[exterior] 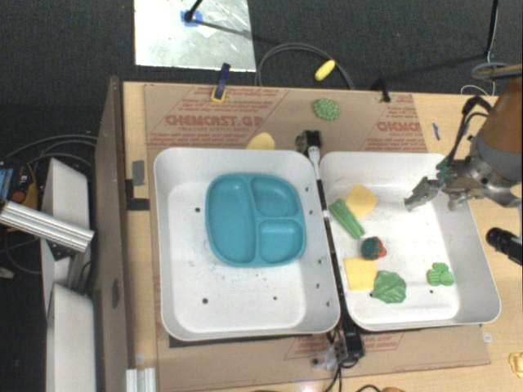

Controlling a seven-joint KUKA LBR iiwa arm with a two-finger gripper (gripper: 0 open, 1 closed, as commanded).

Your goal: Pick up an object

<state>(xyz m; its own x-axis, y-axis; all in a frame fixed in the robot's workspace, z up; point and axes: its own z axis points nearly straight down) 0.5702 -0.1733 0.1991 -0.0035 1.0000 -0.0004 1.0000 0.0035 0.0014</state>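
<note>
The right bin (470, 243) holds several toy foods: a yellow wedge (361, 200), a green stick (346, 218), a red and green ball (373, 247), a yellow square (359, 273), a leafy green piece (389, 287) and a small green piece (440, 275). My gripper (437, 198) hangs over the upper right part of this bin, to the right of the yellow wedge. Its fingers (421, 194) are spread open and hold nothing.
The left bin (176, 243) carries a blue divided plate (255, 219). Behind the bins on the cardboard lie a green knobbly toy (326, 109) and a yellow piece (261, 142). A black clamp (310, 143) sits at the bins' shared back corner.
</note>
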